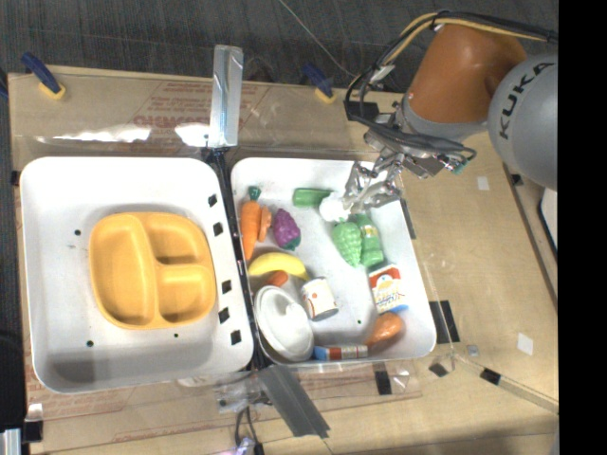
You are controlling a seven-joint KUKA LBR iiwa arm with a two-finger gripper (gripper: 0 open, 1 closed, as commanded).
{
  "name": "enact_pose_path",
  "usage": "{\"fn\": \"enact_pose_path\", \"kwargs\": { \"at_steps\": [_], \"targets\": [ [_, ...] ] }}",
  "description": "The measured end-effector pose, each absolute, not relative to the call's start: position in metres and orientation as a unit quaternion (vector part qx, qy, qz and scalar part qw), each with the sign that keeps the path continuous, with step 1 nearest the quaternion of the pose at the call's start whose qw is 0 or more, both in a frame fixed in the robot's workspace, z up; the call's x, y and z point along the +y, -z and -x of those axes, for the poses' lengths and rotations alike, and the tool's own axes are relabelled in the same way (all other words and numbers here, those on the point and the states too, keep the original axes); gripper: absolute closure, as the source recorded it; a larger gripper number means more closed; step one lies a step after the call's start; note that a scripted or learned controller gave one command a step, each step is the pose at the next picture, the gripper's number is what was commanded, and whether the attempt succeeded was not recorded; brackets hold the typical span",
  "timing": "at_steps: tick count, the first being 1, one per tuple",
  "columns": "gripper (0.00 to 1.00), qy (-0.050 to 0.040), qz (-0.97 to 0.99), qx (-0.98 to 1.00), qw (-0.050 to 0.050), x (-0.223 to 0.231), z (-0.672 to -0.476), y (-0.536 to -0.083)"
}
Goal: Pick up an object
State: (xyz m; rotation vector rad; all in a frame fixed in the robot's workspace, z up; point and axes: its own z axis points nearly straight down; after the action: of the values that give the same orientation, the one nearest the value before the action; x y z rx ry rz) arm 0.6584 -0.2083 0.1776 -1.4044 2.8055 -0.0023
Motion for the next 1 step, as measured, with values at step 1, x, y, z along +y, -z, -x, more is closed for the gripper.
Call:
{"fn": "enact_pose_path", "kwargs": {
  "at_steps": [1],
  "targets": [
    [1.0, 0.0017, 0.623, 0.782, 0.003, -0.2074, -0.6587, -0.1724]
  ]
}}
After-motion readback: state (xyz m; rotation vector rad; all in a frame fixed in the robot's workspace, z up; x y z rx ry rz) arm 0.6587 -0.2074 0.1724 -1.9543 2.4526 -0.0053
